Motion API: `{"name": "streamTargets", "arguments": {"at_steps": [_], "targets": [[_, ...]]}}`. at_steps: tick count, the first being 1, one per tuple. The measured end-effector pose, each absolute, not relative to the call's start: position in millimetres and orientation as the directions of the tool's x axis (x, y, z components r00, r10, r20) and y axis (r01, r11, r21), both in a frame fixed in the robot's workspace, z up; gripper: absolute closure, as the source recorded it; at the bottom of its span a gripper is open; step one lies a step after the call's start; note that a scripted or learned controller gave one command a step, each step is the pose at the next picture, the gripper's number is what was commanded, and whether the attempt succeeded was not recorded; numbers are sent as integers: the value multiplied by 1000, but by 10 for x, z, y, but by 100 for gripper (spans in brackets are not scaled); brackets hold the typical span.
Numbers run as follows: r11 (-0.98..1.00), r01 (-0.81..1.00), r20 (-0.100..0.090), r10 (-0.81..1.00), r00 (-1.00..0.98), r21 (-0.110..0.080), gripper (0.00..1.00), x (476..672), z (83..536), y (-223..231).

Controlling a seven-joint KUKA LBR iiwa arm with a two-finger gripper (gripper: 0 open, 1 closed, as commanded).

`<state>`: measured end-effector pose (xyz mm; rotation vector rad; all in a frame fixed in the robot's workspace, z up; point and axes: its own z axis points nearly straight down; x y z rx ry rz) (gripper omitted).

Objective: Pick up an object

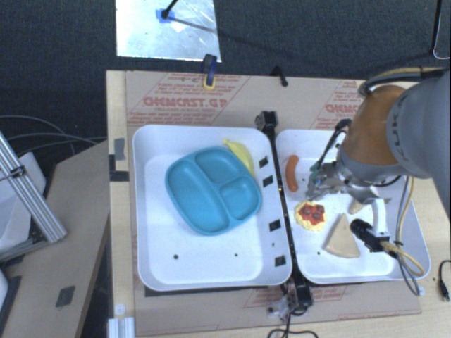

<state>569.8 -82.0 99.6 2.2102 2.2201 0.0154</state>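
Two white bins sit side by side on the bench, seen from above at a slant. Left bin (162, 259) holds a blue divided plate (213, 189), lying flat and roughly centred, three compartments visible. A yellow piece (240, 153), banana-like, pokes out from behind the plate's far right edge, touching or tucked under it; can't tell which.

Right bin (310, 270) has the pickable stuff: an orange-red hot dog (292, 172) lying lengthwise near the left wall, a small yellow round item with red topping (311, 215) about mid-bin, and a tan wedge (342, 239) just beside it toward the near right. Another pale bit (357, 206) shows by the wrist, mostly hidden.

Arm comes in from the right, grey body with the orange band (377, 129) over the right bin's far side. Gripper (318, 184) is low in the right bin, between the hot dog and the round topped item, just above the latter. Fingers are dark and cluttered against the wrist hardware; can't tell whether they're spread or closed, and nothing visibly sits between them.

Cardboard sheet (183, 97) with red print lies under both bins. Shiny metal sheet (169, 20) sits on the dark floor beyond the bench.
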Motion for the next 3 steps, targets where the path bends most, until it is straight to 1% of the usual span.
{"name": "streamTargets", "arguments": {"at_steps": [1,2,3], "targets": [[13,1000,4,1000,-13,10,100,5661,1900,-23],[10,1000,3,1000,-10,2,100,5560,1910,542],[14,1000,5,1000,-14,4,100,5320,2268,1411]]}}
